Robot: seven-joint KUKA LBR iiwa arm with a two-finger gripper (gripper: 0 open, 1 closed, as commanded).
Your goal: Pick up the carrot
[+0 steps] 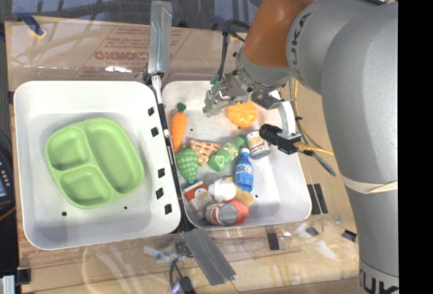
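Two white bins sit side by side on your bench. The left bin holds a green divided plate. The right bin holds a heap of toys. The carrot lies along that bin's left wall, upper centre of the frame, green top pointing up, just above a green bumpy toy. Your gripper hangs over the upper part of the right bin, near the carrot's right but apart from it, just left of an orange toy. You cannot tell whether its jaws are released or clenched. A blue bottle lies lower right of the carrot.
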